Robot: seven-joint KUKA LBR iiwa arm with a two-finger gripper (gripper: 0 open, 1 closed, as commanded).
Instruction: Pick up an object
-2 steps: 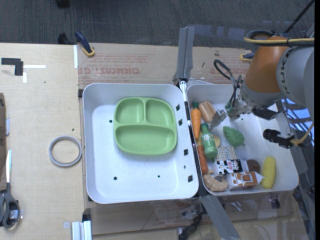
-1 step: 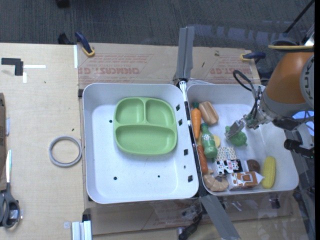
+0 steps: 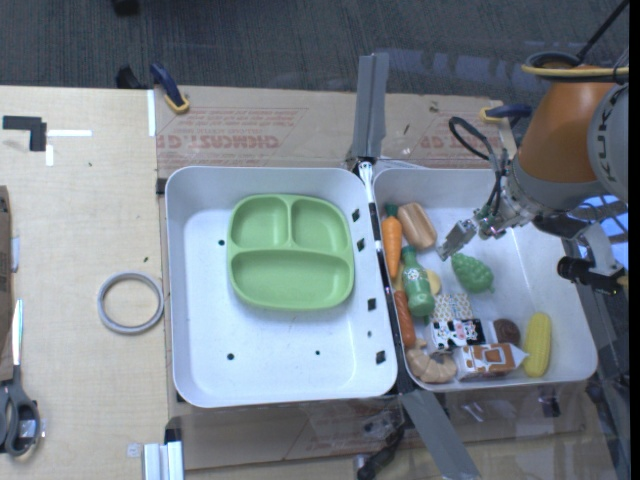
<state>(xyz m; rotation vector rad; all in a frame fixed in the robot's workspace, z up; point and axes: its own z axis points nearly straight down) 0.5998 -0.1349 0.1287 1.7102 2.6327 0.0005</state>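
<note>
My gripper [image 3: 478, 232] hangs over the middle of the right bin [image 3: 560, 268], open with nothing between its fingers. Just below it lies a green leafy toy vegetable [image 3: 472, 272], apart from the fingertips. To its left lie a hot dog bun [image 3: 416, 225], a carrot [image 3: 392, 240] and a green bottle [image 3: 416, 290]. Along the bin's front sit a croissant [image 3: 432, 367], a patterned box [image 3: 455, 320], an orange carton [image 3: 490, 359], a brown donut [image 3: 507, 330] and a corn cob [image 3: 538, 344].
The left bin [image 3: 200, 348] holds a green divided plate [image 3: 292, 251]. A divider rail [image 3: 370, 118] runs between the bins. On the bench at left lie a tape ring [image 3: 131, 301] and scissors [image 3: 15, 413]; a blue clamp [image 3: 170, 86] sits at the back.
</note>
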